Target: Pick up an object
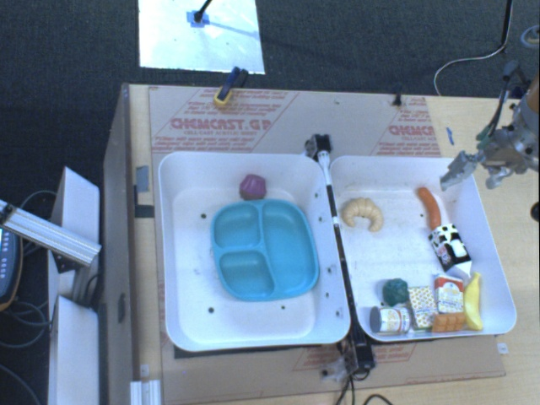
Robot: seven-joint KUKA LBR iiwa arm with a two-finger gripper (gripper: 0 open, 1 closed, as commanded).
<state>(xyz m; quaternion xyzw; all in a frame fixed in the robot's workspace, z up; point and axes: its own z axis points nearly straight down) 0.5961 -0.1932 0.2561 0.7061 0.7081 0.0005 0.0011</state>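
The arm (527, 99) is cut off by the right edge, its gripper (472, 163) too blurred to read. Labels on the small packages (434, 298) in the right bin (405, 251) are too small to read.

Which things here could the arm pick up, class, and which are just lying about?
For the job: pincer, croissant, sausage, banana, small jar, purple object.

Lying about: blue divided plate, yellow-handled tool, paper sheet.

Dark carpet floor (67, 57) around wooden bench (371, 116). Shiny square sheet (198, 24) on floor beyond bench's far edge. Thin cable (472, 57) near far right corner.
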